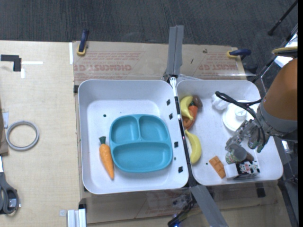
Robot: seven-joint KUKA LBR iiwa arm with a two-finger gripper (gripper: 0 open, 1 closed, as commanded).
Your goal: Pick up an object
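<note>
My gripper (pixel 238 151) hangs low over the right bin (pixel 203 174), near its front right corner. Just below it lies a small white and black object (pixel 243 168). An orange block (pixel 217 166) sits to the left of that. Two yellow bananas (pixel 193 146) lie along the bin's left wall, with an orange-red fruit (pixel 191 112) by the upper one. A white round object (pixel 234 118) rests further back, partly behind the arm.
The left bin (pixel 90 103) bears a blue divided plate (pixel 140 142) and a carrot (pixel 106 159) beside it. A grey ring (pixel 21 135) and scissors (pixel 8 198) lie on the bench at the left. A black cable (pixel 232 100) crosses the right bin's back.
</note>
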